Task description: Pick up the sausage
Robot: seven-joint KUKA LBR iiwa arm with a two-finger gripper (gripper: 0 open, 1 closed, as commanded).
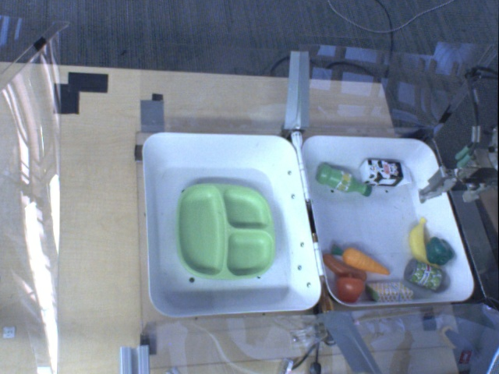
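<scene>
The sausage (335, 264) is a dark red-brown stick lying in the near left corner of the right bin (390, 209). It is wedged between an orange carrot (365, 261) and a red tomato (351, 288), which partly covers it. My gripper (448, 179) hangs over the right rim of the same bin, well to the right of the sausage and farther back. Nothing can be seen held in it.
The right bin also holds a green bottle (341, 180), a black-and-white carton (381, 171), a banana (419, 239), a teal piece (440, 250), a green can (426, 275) and a striped item (390, 291). A green divided plate (226, 229) lies in the left bin (164, 209).
</scene>
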